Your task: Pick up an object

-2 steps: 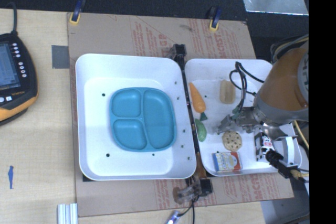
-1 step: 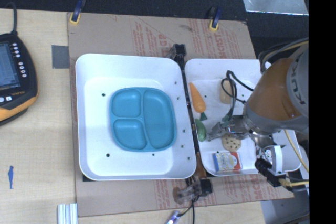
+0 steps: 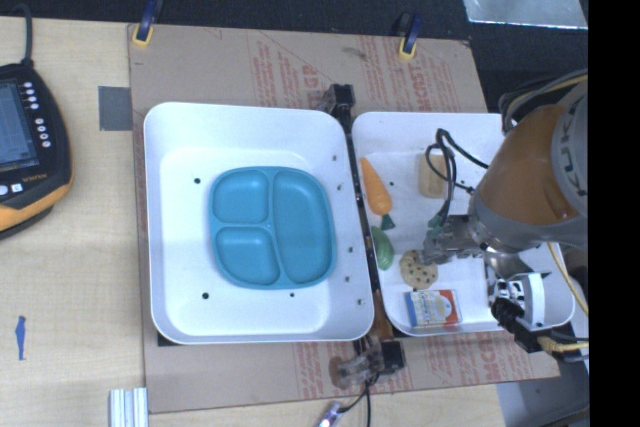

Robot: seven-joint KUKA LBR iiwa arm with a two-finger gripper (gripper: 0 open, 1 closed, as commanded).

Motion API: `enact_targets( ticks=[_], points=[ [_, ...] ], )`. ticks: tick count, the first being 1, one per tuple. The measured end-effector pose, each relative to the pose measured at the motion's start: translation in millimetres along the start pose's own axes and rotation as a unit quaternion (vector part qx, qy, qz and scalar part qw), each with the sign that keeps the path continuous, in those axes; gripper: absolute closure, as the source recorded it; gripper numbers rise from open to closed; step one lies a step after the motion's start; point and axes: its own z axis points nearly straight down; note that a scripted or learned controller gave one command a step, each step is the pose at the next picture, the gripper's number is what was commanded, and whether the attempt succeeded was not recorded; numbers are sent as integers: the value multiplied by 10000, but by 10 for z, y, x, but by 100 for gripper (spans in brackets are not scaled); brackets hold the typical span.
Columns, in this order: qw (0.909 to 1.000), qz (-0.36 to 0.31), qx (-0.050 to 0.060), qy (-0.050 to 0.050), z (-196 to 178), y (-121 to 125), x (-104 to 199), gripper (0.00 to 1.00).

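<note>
My gripper [image 3: 438,241] hangs low over the right bin [image 3: 400,130], coming in from the right under the grey and orange wrist. Just below and left of it lies a round speckled cookie [image 3: 417,269]. A small white carton with red and blue print [image 3: 432,307] rests at the bin's front. To the gripper's left, an orange carrot [image 3: 375,186] lies along the bin's left wall with a green vegetable [image 3: 383,248] below it. A beige bread-like piece [image 3: 431,181] sits behind the gripper, and nothing is visibly held.
The left bin [image 3: 180,315] holds a blue divided plate [image 3: 272,225] at its middle. A teach pendant [image 3: 25,150] lies at the far left of the bench. Clamps [image 3: 406,32] pin the cardboard sheet at the back edge.
</note>
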Motion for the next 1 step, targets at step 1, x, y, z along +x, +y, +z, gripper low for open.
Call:
enact_targets(
  ticks=[1],
  points=[
    [10000, -2, 1, -1, 0, -1, 1, 0]
  ],
)
